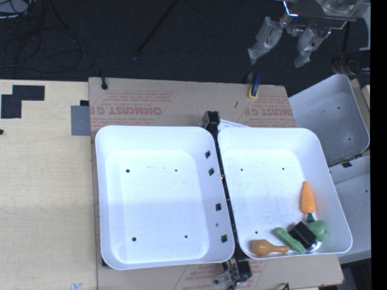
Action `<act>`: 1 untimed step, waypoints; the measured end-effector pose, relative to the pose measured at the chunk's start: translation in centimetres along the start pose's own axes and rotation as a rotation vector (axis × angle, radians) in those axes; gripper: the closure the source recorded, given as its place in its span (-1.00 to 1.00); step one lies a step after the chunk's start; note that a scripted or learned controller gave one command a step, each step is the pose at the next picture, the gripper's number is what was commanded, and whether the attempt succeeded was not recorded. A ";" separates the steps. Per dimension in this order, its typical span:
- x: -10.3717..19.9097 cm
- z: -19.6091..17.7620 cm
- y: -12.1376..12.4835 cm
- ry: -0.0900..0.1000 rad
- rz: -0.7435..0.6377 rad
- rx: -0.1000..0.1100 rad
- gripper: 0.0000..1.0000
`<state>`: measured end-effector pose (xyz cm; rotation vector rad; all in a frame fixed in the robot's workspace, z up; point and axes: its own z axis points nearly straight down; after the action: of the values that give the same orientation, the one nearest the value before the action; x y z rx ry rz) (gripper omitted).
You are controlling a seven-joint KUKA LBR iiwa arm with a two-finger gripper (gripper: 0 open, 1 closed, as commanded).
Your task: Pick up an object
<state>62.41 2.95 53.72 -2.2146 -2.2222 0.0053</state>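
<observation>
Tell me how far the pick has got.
Nothing looks picked yet. The claw hangs open, with nothing between its fingers, above the bench behind the right bin. The carrot, gourd, black block and green pieces lie in that bin's near corner. Descent and grasp remain.

— Where do we see the gripper (283, 43)?
— High above the right bin's (266, 144) far edge, fingers spread, nothing between them.
— And the objects?
— We find an orange carrot (308, 197), green toy (302, 234), black block (302, 235) and yellow-orange gourd (269, 247) clustered in its near right corner.
</observation>
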 end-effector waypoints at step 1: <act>3.3 0.0 2.1 -0.001 0.001 -0.002 -1.00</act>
<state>64.48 6.24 53.66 -2.2170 -2.2234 0.0040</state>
